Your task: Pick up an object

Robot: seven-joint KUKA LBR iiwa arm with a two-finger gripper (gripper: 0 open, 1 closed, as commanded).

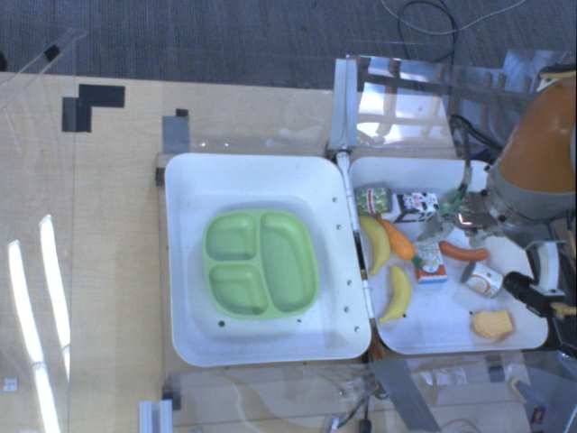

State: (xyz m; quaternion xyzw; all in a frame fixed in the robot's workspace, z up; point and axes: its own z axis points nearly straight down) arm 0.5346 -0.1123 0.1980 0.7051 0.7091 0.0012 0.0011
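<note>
The candidate objects lie in the right bin (532, 336). Two bananas sit along its 9 o'clock side: one (373, 242) upper, one (398, 293) lower. A carrot (397, 239) lies just beside the upper banana. At 12 o'clock are a green packet (372, 199) and a black-and-white carton (416, 206). Near the centre are a small box (432, 266) and a red sausage-shaped item (463, 253). A white cup-like item (482, 281) lies toward 3 o'clock, and a bread-like piece (492, 324) sits at 5 o'clock.

Task status: no object is seen lifted; all listed items rest on the bin floor. The pick is judged not yet done. The end effector (458, 213) hangs over the upper part of the right bin, near the carton and above the sausage-shaped item. Its open or closed condition cannot be determined, as the wrist hardware hides the working end. Remaining steps, by judgement: descent onto one item, closure, and lift.

The left bin (189, 269) holds a green divided plate (261, 262) at its centre. Both bins rest on a pale wooden tabletop (90, 242). Black tape marks (90, 105) lie at 10 o'clock. A metal frame (397, 97) stands behind the right bin at 12 o'clock. Beyond the tabletop is dark grey carpet (225, 25) with a loose cable (424, 7).
</note>
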